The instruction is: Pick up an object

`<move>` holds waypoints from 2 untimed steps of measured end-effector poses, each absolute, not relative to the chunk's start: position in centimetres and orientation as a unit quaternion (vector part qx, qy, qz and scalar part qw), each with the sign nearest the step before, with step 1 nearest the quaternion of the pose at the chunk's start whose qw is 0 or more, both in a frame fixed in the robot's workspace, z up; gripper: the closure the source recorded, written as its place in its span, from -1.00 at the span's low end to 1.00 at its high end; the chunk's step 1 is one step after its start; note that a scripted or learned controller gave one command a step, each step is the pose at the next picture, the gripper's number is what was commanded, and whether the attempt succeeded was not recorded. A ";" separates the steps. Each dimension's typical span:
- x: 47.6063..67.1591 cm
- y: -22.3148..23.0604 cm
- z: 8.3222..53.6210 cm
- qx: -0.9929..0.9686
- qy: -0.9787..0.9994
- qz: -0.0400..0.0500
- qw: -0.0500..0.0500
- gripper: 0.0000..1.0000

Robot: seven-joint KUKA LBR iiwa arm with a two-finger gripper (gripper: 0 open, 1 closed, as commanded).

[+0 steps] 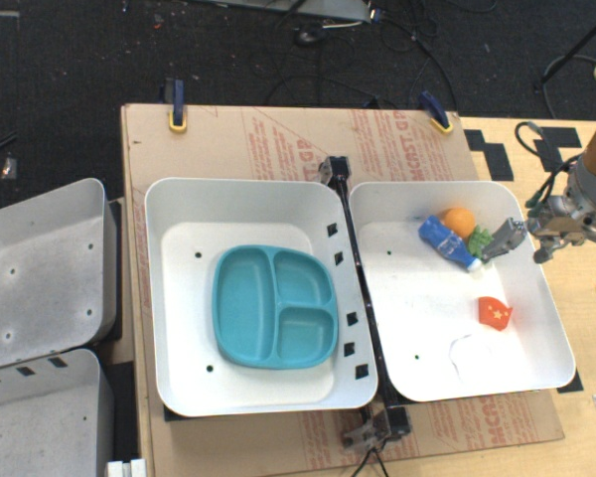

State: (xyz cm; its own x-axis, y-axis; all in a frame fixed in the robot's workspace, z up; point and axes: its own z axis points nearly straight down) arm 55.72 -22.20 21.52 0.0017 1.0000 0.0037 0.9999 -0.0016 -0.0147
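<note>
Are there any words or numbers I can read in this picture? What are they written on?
Red printing runs over the brown cardboard sheet under the two bins, but it lies turned and too blurred to read.
The red block in the right bin carries a small yellow mark, too small to make out.
Nothing else bears any writing.

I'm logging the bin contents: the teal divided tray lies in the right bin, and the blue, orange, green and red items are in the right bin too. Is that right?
Not quite. The camera view shows the teal divided tray in the left bin. The blue, orange, green and red items are in the right bin, as you said.
</note>
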 end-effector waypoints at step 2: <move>55.6 -21.3 15.6 -0.707 -0.707 0.002 0.005 -1.00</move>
State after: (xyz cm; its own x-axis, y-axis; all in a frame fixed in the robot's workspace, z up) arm 55.58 -21.34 15.63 -0.0003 1.0000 0.0037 0.9999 0.0004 -0.0106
